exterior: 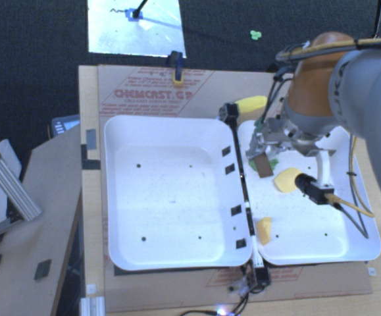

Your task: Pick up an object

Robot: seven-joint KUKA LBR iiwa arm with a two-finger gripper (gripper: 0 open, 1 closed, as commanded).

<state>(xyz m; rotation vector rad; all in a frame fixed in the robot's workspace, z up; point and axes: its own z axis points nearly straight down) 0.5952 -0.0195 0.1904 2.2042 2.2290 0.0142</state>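
We see the gripper (257,154) low over the far left part of the right bin (358,250), close to the wall it shares with the left bin (114,196). We cannot tell from this slant whether it is spread or closed. A small brown block (264,167) sits right at its tip, and we cannot say whether it is pinched or merely lying beneath. A green scrap (274,164) peeks out just beside it. We judge the block to be light, stiff and flat-sided, best taken across its narrow faces. To its right, near it, lies a yellow wedge (284,180), which looks soft and foam-like to us, likely to squash and slip unless gripped across its thick middle. A smaller yellow piece (264,230) rests against the near left wall, where we expect little room on that side. A long yellow object (251,103) lies at the far rim. The shared wall, with its black clips (230,169), crowds any move to the left. A black fitting (312,189) and its cable (349,207) trail across the bin to the right. We judge the freest path to be straight up, or toward the bare floor at the near right.
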